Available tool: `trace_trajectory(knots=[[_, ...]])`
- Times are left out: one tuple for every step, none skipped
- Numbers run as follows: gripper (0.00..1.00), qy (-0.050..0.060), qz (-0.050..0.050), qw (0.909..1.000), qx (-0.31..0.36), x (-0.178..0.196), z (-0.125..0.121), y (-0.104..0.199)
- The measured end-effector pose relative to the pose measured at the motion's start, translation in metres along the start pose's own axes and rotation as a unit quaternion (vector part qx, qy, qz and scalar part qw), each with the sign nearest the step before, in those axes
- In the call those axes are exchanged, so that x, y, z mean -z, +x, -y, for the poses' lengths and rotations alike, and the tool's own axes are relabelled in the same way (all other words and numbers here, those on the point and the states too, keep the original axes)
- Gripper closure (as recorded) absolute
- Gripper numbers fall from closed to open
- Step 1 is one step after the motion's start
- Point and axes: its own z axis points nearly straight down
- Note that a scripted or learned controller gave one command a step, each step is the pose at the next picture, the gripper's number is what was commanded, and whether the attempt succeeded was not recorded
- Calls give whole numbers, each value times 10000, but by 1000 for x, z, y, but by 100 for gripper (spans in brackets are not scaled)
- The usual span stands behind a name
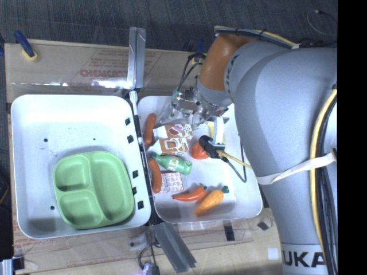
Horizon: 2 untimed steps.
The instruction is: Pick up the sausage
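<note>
Two brown-orange sausages lie along the left wall of the right bin (243, 208). One sausage (149, 129) is near the far left corner, the other sausage (155, 175) lies lower, beside a small carton. My gripper (184, 103) hangs over the far part of this bin, under the orange-banded wrist (219, 62). It is to the right of the upper sausage and a little beyond it, with nothing visibly held. The arm's grey body covers the bin's right side.
Two printed cartons (174, 139), a green bottle (175, 164), a red tomato (198, 150), a red chili (188, 195) and a carrot (209, 201) crowd the right bin. A green divided tray (92, 189) sits in the left bin (34, 119).
</note>
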Motion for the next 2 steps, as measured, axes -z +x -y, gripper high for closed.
trace_trajectory(knots=[[100,25,0,10000,30,9,0,2],[100,4,4,9971,-757,94,42,74]])
